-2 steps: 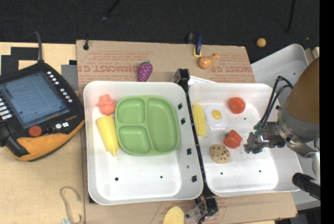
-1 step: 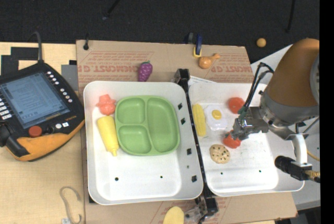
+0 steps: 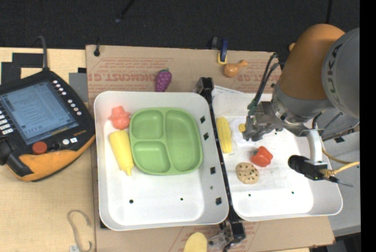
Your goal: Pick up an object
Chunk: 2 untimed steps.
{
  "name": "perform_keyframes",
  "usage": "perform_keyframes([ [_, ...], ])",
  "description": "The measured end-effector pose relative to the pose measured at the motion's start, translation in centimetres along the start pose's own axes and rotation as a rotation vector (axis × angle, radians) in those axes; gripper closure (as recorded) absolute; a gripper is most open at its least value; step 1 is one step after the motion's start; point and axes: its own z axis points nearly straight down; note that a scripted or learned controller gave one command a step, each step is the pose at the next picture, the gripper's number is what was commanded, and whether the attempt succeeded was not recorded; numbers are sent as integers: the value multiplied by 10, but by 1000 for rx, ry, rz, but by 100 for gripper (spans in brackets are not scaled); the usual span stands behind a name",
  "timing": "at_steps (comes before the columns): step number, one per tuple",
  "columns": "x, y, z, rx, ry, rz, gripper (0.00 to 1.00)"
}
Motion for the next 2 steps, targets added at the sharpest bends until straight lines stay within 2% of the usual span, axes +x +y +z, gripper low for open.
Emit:
perform_keyframes([
  [1, 17, 39, -18, -2, -1, 1, 100],
  [2, 28, 43, -20, 1, -2, 4, 100],
])
